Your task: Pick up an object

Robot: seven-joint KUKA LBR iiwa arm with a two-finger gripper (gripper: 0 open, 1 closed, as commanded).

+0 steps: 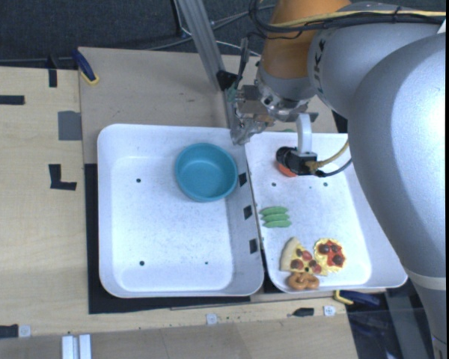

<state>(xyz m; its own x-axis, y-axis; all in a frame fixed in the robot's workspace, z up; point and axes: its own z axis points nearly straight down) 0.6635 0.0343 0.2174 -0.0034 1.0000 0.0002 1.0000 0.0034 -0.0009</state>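
My fingers [243, 129] hang at the upper middle of the frame, over the top of the rims where the two white bins meet; how far apart they stand I cannot tell, and nothing shows between them. A blue bowl [205, 171] sits just lower left, in the left bin [135, 230]. The right bin [344, 215] holds green pea pods [275, 216] and a pizza slice [314, 262].
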